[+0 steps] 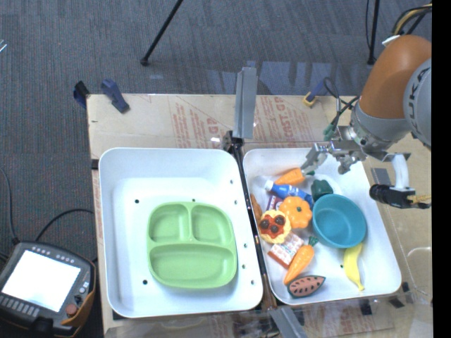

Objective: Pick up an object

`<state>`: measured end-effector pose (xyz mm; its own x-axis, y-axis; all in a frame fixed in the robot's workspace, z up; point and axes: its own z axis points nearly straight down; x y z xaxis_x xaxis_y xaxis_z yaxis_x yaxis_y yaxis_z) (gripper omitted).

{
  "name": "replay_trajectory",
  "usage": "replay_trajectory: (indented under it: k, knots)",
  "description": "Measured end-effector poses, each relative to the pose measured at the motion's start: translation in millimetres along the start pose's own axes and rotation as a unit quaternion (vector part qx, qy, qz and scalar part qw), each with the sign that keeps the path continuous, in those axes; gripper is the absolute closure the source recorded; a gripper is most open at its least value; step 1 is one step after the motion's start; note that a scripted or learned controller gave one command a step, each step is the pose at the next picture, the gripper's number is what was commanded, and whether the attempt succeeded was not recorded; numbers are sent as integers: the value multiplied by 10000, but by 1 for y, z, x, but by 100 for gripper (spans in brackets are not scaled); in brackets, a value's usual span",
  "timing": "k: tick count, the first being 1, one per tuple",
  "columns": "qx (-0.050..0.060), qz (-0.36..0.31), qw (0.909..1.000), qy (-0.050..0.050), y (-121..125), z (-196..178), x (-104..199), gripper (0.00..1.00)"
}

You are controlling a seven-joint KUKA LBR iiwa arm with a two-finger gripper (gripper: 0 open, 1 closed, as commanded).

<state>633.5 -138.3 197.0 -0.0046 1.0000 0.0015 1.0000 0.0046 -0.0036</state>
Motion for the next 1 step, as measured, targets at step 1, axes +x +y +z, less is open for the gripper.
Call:
replay_trajectory:
  k: [1]
  knots:
    - [-42, -290, 9996, -6, -57, -66, 19, 0]
